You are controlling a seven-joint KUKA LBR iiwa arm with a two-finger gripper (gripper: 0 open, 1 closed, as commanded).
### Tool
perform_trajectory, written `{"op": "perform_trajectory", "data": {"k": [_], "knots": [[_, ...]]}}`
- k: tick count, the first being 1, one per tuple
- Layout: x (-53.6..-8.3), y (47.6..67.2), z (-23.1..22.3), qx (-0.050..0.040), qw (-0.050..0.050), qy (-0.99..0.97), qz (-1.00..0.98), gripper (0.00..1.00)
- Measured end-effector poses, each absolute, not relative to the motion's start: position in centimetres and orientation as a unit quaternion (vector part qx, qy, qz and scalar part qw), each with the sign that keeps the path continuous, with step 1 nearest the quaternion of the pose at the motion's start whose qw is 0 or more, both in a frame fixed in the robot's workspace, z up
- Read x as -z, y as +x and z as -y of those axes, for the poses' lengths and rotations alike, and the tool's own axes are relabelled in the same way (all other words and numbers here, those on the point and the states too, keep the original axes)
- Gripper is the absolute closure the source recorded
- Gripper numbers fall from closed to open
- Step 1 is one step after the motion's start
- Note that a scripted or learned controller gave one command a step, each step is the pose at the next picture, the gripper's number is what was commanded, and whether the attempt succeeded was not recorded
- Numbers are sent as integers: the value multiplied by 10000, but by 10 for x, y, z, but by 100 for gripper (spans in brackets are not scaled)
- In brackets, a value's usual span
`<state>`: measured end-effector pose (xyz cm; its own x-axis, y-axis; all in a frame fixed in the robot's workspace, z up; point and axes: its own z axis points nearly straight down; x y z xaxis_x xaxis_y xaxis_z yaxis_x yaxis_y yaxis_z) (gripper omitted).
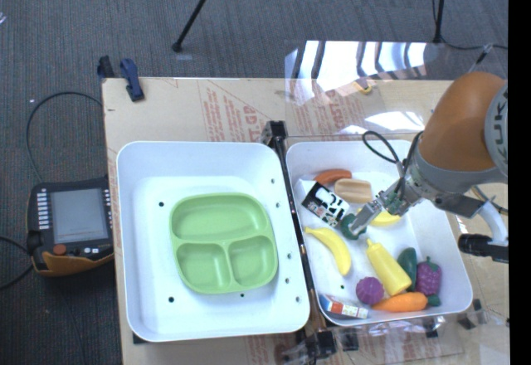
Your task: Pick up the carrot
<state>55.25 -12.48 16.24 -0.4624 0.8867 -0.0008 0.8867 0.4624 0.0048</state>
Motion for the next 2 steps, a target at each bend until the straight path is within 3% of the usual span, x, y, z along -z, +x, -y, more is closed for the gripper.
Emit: {"op": "perform_trajectory", "data": {"k": [1,2], "knots": [[-83,491,164,1,-51,4939,-8695,0],[-88,490,164,-2,-84,4967,-8679,100]]}}
